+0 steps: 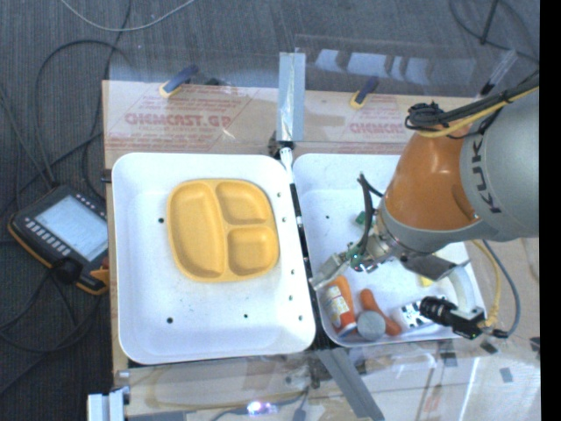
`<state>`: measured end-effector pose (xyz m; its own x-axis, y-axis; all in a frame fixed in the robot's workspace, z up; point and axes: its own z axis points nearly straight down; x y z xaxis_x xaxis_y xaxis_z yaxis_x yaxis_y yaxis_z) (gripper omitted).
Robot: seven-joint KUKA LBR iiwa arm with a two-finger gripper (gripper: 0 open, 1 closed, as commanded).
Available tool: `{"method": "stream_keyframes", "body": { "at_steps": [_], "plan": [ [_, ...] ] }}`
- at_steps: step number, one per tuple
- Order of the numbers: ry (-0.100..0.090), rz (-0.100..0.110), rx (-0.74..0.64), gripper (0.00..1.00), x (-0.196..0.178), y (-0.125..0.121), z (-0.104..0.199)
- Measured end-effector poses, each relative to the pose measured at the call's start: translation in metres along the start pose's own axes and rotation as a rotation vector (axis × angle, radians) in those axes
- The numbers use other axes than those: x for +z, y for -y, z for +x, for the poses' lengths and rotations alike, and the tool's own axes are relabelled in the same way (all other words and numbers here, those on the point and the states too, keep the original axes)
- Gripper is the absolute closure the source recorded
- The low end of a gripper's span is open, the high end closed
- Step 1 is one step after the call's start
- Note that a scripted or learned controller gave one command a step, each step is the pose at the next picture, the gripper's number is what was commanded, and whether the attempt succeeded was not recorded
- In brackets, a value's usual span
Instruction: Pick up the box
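My gripper (pixel 352 258) reaches down into the right bin (pixel 326 175), low over its front left part, and the orange wrist band covers most of the bin's middle. Just in front of the gripper lies a small bottle (pixel 337 303) with an orange and white label. A pale yellowish edge (pixel 445 274) peeks out from under the wrist on the right; I cannot tell whether it is the box. Nothing is clearly held.
The left bin (pixel 140 305) holds a yellow three-compartment tray (pixel 223 229). In the right bin's front lie a grey round cap (pixel 371 324) and an orange carrot-like piece (pixel 382 314). A small green thing (pixel 360 218) shows beside the wrist.
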<state>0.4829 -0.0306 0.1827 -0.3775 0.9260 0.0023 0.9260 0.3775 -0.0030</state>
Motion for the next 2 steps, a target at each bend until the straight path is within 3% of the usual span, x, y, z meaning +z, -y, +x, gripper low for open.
{"method": "stream_keyframes", "body": {
  "at_steps": [1, 2],
  "plan": [
    [0.003, 0.0, -0.046, 0.0, -0.001, 0.012, -0.031],
    [0.0, 0.0, -0.061, 0.0, 0.0, 0.004, -0.01]
  ]
}}
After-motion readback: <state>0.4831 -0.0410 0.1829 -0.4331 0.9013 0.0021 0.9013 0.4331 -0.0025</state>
